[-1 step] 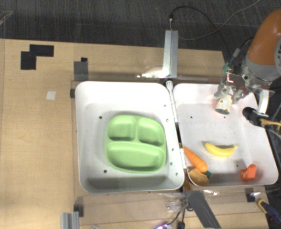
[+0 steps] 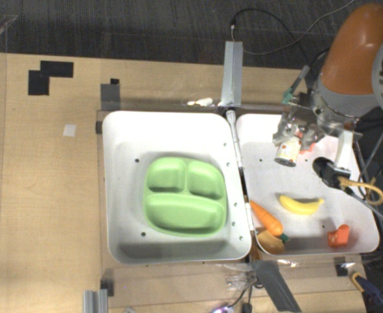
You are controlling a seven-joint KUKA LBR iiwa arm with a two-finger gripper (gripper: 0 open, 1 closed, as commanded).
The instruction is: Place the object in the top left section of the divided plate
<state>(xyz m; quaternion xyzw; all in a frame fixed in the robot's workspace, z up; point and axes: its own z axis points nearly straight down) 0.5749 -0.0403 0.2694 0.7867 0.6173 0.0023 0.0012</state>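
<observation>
Broadly: worktop (image 2: 42, 194) carries two white bins side by side. Left bin (image 2: 123, 175) holds the green divided plate (image 2: 184, 195), flat, its top left section (image 2: 166, 175) bare. Right bin (image 2: 367, 237) holds loose toy food: banana (image 2: 301, 205), carrot (image 2: 267, 218), a red piece (image 2: 338, 236) near the right corner, a brownish piece (image 2: 270, 242) touching the carrot's near end.

My claw (image 2: 294, 139) hangs over the far part of the right bin. A small pale cylinder with an orange band (image 2: 286, 153) sits just below it; whether that is held or part of me I cannot tell, nor how the claw stands.

Judgement: which object is meant is unclear. Banana likely light, stiff, smooth plastic, prone to slip; I would take it across the thick middle, not the tapered ends. Carrot similar; crowded by its neighbour.
</observation>
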